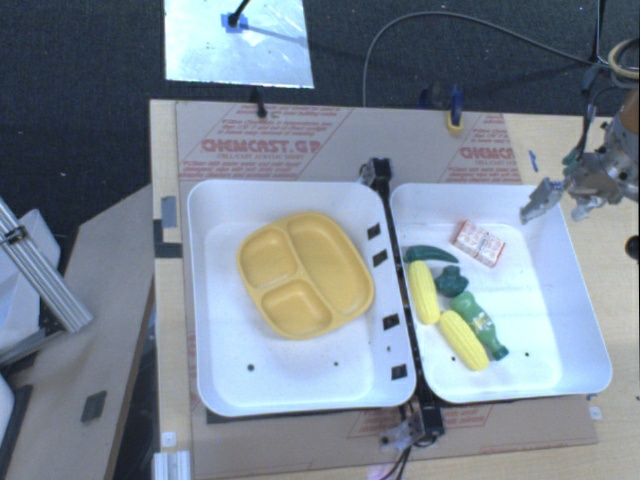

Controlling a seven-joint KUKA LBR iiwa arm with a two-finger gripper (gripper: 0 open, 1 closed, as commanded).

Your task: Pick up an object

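The right bin (585, 353) holds a small red and white box (478, 243), a dark green pod (430, 255), two yellow corn cobs (423, 291) (465, 339) and a green toy vegetable (472, 308) lying between the cobs. My gripper (555, 206) hangs over the bin's far right corner, up and to the right of the box and apart from every object. Its fingers (533, 202) stand open with nothing between them. A yellow divided plate (305, 273) lies in the left bin (215, 368).
The two bins meet at a black-clipped divider (393, 288). They rest on a cardboard sheet (300, 143) on the bench. A shiny metal square (237, 28) lies at the back left. Cables (450, 23) run behind the right bin.
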